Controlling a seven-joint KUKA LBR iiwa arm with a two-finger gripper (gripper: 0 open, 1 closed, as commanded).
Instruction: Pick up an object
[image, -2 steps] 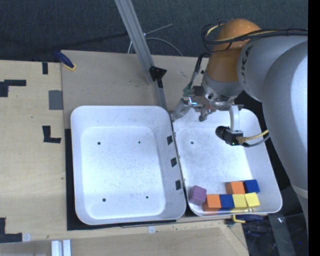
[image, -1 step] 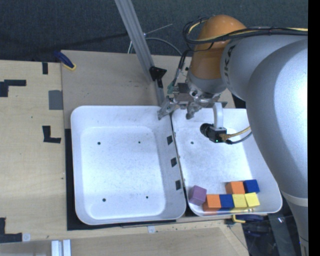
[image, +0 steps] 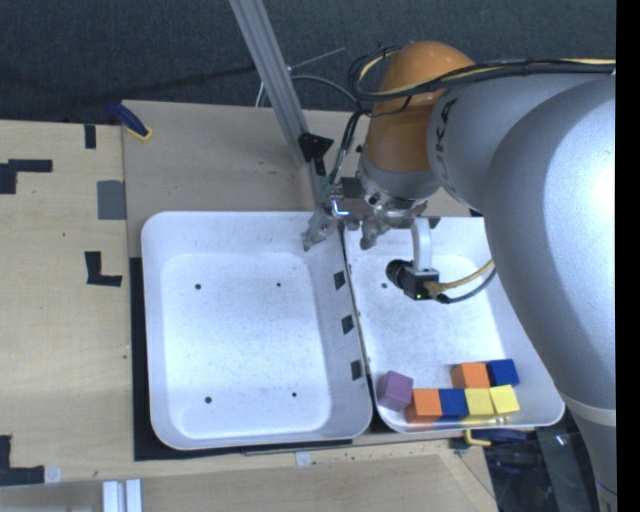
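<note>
Several small blocks lie at the front of the right bin (image: 470, 300): a purple block (image: 397, 388), an orange block (image: 427, 402), a blue block (image: 452, 402), a yellow block (image: 479, 402), and more orange, blue and yellow ones just behind and beside them. My gripper (image: 341, 237) hangs over the far end of the ridge between the two bins, well behind the blocks. Its fingers (image: 313, 236) are spread open with nothing between them.
The left bin (image: 240, 330) sits beside the right one, sharing a rim with black marks (image: 347, 322). A slanted metal bar (image: 275, 75) runs down to the gripper from above. The big grey arm (image: 540, 200) covers the right side. A blue-yellow item (image: 130, 120) lies far left.
</note>
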